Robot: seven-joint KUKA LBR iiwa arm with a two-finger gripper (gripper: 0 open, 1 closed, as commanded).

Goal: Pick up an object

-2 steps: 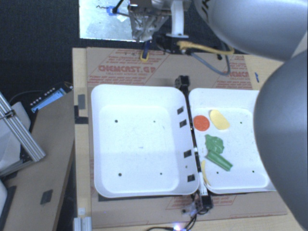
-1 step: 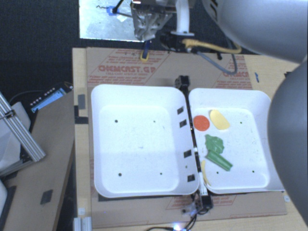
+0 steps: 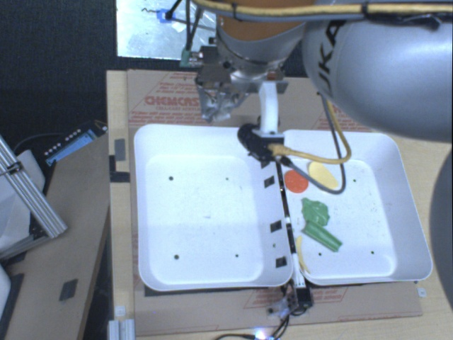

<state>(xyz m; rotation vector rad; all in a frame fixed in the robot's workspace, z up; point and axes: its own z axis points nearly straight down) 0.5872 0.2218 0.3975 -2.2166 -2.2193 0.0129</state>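
Several small objects lie in the right bin (image 3: 396, 190). An orange-red disc (image 3: 296, 182) sits near the divider, with a yellow oval piece (image 3: 323, 175) touching its right side. Below them lies a green toy (image 3: 318, 222), stretched toward the front. A thin pale yellow piece (image 3: 300, 252) rests against the divider near the front. My gripper (image 3: 214, 108) hangs above the cardboard just behind the left bin's back rim, well away from all of these objects. It looks blurred and I see nothing held in it.
The left bin (image 3: 156, 190) sits beside the right one, joined by a black-clipped divider (image 3: 277, 211). A yellow cable (image 3: 333, 160) and a black fitting (image 3: 255, 142) hang over the right bin's back-left corner. The large grey arm covers the upper right.
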